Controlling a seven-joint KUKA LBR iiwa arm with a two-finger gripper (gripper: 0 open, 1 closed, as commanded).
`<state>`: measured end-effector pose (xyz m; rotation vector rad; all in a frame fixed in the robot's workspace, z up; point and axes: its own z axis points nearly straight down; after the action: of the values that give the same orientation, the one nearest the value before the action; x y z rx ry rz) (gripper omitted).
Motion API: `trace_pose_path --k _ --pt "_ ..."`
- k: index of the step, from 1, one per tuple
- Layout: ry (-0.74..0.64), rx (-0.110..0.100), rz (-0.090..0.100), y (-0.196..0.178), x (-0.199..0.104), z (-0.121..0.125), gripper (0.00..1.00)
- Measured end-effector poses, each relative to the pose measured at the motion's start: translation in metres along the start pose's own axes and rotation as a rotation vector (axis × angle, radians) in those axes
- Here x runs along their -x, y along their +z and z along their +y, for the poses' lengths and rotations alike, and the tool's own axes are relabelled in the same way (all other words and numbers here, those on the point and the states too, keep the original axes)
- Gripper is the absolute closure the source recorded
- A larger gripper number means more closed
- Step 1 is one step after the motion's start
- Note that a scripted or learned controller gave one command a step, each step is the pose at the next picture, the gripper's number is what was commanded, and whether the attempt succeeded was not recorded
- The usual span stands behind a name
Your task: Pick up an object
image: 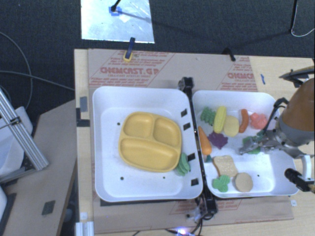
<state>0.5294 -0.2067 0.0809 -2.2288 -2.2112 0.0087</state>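
Note:
The right bin (263, 178) holds several toy foods: a green leafy piece (208, 115), a yellow corn cob (220, 118), a pale yellow lump (231, 126), an orange sausage (243, 120), a pink piece (257, 120), a carrot (204, 140), a purple bunch (217, 140), a bread slice (225, 165), a green floret (221, 183) and a round biscuit (242, 182). My gripper (251, 145) hangs low in the middle of this bin, right of the purple bunch. A small green piece (254, 151) shows just under it; whether it is gripped is unclear.
The left bin (106, 132) bears a yellow divided tray (150, 141), with a green toy (183, 163) at the tray's right corner. A black divider (194, 132) runs between the bins. The arm's orange band (300, 114) overhangs the right bin's right wall.

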Motion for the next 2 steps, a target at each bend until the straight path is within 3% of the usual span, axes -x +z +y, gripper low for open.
trace_pose_path --k 1,2 --pt "-0.009 0.009 0.002 -0.015 -0.006 0.005 1.00" --pt "-0.014 0.005 0.005 -0.003 -0.043 0.005 1.00"
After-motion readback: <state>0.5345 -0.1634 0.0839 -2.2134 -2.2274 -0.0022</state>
